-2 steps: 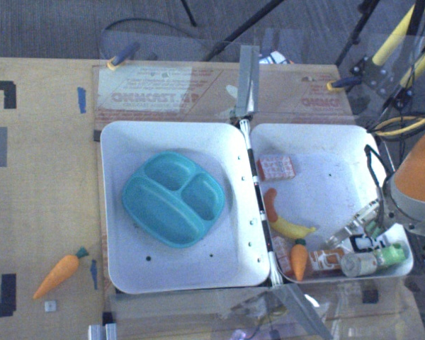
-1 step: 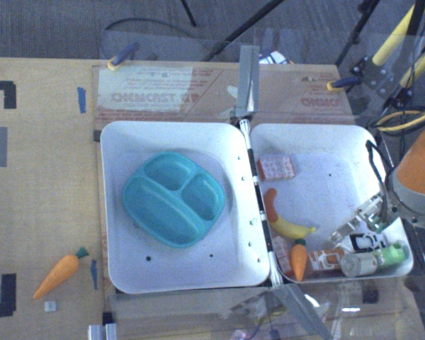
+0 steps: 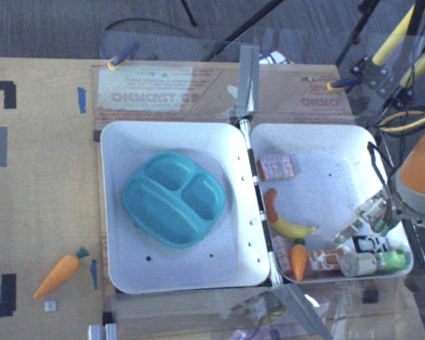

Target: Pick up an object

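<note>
The gripper (image 3: 359,227) hangs low over the right bin (image 3: 340,144), near its right wall, fingers spread apart with nothing between them. Just below it lies a clear bottle with a green cap (image 3: 372,263). Further left sit a small carrot (image 3: 297,258), a banana (image 3: 292,227) and a red-and-white packet (image 3: 276,166). The left bin (image 3: 120,190) holds a teal divided plate (image 3: 173,198). Another carrot (image 3: 57,275) lies on the bench (image 3: 35,190).

Your bench (image 3: 42,211) carries two white bins side by side. The right bin (image 3: 326,147) sits under the claw (image 3: 360,222); the left bin (image 3: 127,261) lies well to the claw's left. Far left of the claw, beyond that bin, a toy carrot (image 3: 57,275) lies on the bare wood.
</note>
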`<action>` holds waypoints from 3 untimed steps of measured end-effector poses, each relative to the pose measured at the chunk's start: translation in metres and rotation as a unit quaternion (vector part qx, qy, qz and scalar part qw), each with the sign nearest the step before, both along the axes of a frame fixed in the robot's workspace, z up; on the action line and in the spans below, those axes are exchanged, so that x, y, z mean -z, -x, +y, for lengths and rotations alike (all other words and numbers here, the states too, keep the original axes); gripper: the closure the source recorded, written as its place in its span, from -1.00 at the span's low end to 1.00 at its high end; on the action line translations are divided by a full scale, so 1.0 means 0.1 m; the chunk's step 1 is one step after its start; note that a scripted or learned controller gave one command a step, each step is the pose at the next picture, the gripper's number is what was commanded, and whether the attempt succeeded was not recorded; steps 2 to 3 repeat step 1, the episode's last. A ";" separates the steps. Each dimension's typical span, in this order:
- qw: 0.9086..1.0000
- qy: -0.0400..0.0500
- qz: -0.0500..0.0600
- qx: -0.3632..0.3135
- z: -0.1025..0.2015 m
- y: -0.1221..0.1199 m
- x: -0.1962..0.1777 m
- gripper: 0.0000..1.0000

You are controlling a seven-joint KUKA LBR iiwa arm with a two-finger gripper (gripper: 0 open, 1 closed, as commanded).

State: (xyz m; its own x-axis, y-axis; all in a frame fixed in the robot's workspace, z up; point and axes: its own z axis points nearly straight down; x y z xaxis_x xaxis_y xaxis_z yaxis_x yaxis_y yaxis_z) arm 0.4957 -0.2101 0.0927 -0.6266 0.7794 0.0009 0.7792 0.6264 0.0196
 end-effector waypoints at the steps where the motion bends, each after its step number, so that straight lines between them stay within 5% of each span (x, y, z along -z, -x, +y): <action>1: 1.000 -0.003 -0.001 0.031 0.00 0.06 0.04 -1.00; 3: 1.000 -0.003 -0.001 0.031 0.00 0.06 0.04 -1.00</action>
